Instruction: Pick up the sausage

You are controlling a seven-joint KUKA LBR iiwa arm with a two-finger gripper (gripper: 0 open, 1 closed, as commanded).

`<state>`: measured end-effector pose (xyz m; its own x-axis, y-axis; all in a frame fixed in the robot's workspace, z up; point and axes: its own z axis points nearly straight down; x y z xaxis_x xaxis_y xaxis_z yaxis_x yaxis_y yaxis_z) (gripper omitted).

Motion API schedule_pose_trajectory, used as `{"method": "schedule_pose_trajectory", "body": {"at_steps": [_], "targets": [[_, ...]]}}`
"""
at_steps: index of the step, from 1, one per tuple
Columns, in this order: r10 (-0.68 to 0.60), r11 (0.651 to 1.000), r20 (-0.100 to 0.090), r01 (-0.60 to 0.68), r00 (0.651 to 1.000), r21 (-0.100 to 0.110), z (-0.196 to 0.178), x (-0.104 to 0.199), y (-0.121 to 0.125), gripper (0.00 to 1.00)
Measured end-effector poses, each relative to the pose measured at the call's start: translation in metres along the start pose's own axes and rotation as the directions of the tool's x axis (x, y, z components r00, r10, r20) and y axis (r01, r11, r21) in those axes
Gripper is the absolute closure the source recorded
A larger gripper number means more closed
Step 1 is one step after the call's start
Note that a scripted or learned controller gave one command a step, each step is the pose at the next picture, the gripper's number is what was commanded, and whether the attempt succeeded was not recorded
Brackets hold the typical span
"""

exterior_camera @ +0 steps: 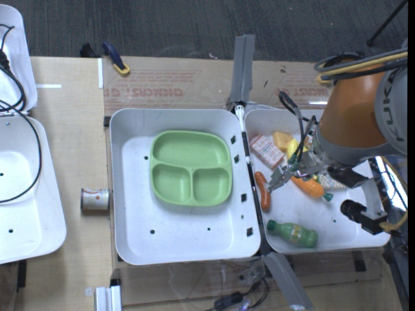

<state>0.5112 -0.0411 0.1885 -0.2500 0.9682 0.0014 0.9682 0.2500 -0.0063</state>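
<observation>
Sausage: the slim orange-red sausage [262, 190] lies lengthwise against the left wall of the right white bin [337, 240].
Gripper: the metal two-finger gripper [280, 177] hovers just right of it, fingers apart, empty.
Approach: shift left, straddle its narrow width, descend clear of the wall.

Dark grey carpet floor [194, 15] beyond, tan cardboard-topped bench [71, 128], black cables [19, 76] at left, even light
</observation>
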Motion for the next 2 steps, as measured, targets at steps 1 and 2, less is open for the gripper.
{"method": "schedule_pose_trajectory", "body": {"at_steps": [1, 2], "targets": [[-0.035, 0.999, 0.001, 0.035, 0.999, 0.001, 0.000, 0.085, 0.004, 0.00], [-0.109, 0.994, 0.001, 0.109, 0.994, 0.000, 0.000, 0.025, -0.005, 0.00]]}}
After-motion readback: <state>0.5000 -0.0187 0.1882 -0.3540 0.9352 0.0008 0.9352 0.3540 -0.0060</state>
